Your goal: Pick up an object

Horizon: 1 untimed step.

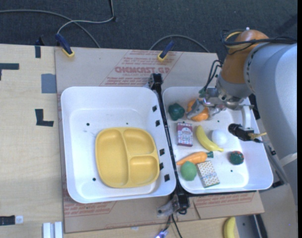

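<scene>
I had the gripper point(203, 109) low over the orange toy point(200, 115) at the right bin's point(262, 182) far side, poised to grasp; grip state indiscernible.

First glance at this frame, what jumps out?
The yellow tray with three compartments, alone in the left bin. Then the right bin, crowded with toy food: a banana, a carrot, a green ball. The arm reaches in from the right, its gripper low over an orange piece at that bin's far end.
</scene>
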### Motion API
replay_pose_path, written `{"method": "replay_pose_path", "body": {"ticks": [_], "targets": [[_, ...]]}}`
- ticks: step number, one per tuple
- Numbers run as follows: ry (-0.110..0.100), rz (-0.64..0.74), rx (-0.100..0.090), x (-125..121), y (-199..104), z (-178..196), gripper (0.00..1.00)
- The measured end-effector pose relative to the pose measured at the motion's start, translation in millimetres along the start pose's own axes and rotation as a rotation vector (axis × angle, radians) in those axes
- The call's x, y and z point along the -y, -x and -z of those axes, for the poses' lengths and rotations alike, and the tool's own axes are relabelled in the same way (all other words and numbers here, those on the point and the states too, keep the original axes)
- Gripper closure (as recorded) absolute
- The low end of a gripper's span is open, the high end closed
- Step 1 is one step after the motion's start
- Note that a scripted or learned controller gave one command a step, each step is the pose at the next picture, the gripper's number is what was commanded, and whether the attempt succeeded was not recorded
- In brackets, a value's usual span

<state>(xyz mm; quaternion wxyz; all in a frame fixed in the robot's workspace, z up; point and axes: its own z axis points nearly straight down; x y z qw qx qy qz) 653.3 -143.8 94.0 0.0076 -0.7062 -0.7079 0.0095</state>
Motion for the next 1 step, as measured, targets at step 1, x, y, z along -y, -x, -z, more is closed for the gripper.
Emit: {"method": "replay_pose_path", "body": {"ticks": [1], "targets": [[0.025,0.001,-0.003,2.3,-88.4,91.0,1.0]]}}
